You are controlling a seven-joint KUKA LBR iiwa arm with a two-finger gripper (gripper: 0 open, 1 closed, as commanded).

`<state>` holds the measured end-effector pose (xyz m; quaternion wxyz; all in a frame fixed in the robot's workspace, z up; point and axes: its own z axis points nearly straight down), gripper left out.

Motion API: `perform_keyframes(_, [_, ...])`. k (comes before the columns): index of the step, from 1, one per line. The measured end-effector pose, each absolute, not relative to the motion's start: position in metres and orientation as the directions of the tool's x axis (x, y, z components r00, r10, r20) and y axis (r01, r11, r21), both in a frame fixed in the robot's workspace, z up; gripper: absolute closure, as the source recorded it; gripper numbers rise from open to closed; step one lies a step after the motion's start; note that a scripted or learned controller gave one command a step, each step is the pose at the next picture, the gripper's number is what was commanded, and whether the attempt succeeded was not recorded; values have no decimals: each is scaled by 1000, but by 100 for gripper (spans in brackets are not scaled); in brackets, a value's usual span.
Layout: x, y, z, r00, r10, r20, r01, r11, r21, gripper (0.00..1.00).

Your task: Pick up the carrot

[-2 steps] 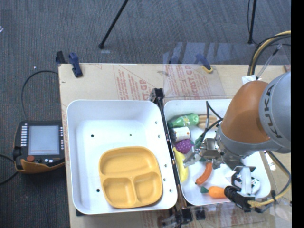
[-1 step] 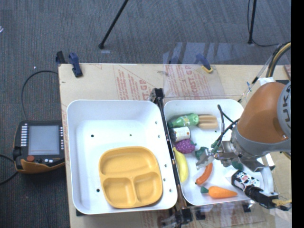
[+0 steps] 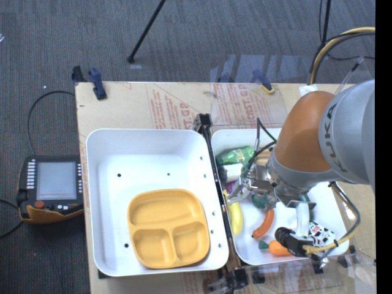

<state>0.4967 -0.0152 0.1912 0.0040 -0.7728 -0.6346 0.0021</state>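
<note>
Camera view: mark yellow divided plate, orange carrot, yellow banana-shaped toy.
Yellow divided plastic plate [image 3: 165, 210], camera view, upper compartment floor.
Orange carrot with green top [image 3: 277, 248], camera view, orange body.
Yellow banana-shaped toy [image 3: 236, 217], camera view, middle.

The arm [image 3: 358, 133] was thick and round, with a smooth grey shell that shone a little under the light. On this shell the dark letters KUKA [image 3: 331, 141] were printed. Above the wrist sat a wide orange band [image 3: 303, 136], glossy and rounded almost like a ball. Below it came a grey ring [image 3: 300, 179]. Thin black wires [image 3: 264, 136] ran beside the band towards the claw [image 3: 252, 187], which was of bare silver metal.
</note>
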Motion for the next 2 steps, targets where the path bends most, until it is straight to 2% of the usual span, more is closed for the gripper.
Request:
perform_keyframes(1, [470,-102,92,280,960,-3,960,-280,-20,0])
perform_keyframes(2, [474,-122,86,-112,994,6,994,112,-8,0])
